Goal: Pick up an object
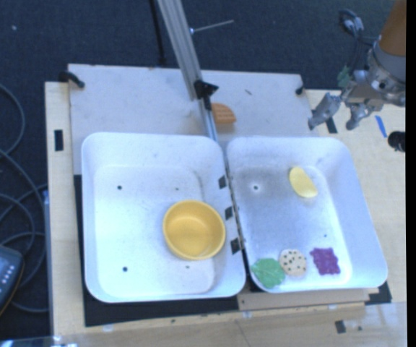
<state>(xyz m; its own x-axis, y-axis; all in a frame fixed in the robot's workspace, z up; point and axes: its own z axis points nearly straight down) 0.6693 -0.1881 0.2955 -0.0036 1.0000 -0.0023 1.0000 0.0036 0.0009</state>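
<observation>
Yellow bowl (193,228) fills left bin (107,157) — spread, empty jaws (339,116) hover beyond right bin (352,194).

So the gripper (340,118) is hanging up above the far right corner of the right bin (352,194), fingers spread, nothing between them. That bin's got a yellow oval piece (302,182) near the back, plus a green piece (269,272), a spotted cookie (292,262) and a purple piece (326,260) lined up along the front. The left bin (121,194) holds a yellow bowl (193,228), sitting upright.
</observation>
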